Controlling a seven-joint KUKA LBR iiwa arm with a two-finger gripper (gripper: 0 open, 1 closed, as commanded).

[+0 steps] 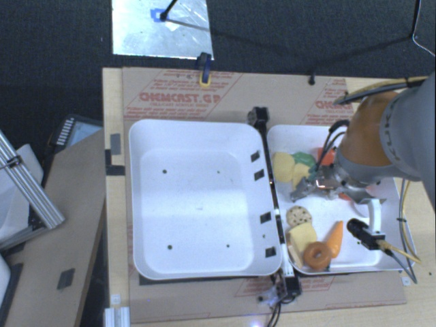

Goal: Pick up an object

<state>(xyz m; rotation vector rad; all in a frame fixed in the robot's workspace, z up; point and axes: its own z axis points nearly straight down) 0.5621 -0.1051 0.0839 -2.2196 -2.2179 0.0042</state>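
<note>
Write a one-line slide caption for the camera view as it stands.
KUKA arm reaches into the right bin, claw low beside yellow toy food; cookie, carrot and donut lie nearby.

Dark carpet floor [306, 19] surrounds the wooden bench [116, 203], with what looks like a shiny metal sheet [163, 19] behind it.

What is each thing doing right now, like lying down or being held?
Orange toy carrot: lying tilted in the right bin.
Brown ring doughnut: lying flat by the carrot's tip.
Round speckled cookie: lying flat.
Yellow lumpy toy: resting, untouched.
Grey gripper: low over the right white bin.
</note>
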